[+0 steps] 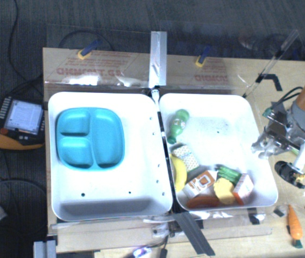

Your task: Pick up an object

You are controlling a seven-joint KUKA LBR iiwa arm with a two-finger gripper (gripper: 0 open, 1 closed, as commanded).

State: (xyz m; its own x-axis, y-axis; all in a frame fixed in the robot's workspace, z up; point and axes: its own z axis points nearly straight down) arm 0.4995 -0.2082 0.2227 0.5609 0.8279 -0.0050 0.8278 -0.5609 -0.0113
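White plastic forms both bins. Nearest the lower edge of the frame, the right bin [252,117] holds a heap of small things along its lower wall: a red-and-white carton [200,184], a yellow block [223,190], a second small box [243,186] and a green piece [228,172]. Just left of these a banana [178,173] lies against the wall between the bins, with a patterned packet [186,157] above it. Farther up, a green bottle [178,123] lies alone near the upper left corner of that bin. The left bin [141,187] holds a blue tray [90,137] with three hollows.

At the right edge of the frame, the gripper [268,144] hangs over the right bin's rim, well apart from every object. Whether its fingers are apart or together cannot be told from this view, and nothing is seen between them.

By these signs the pick is at its start: no object is chosen or touched. The next move calls for a swing left over the bin, then a descent. The bottle, lying clear of the rest, looks the easier target; the heap risks a crowded, slipping grasp.
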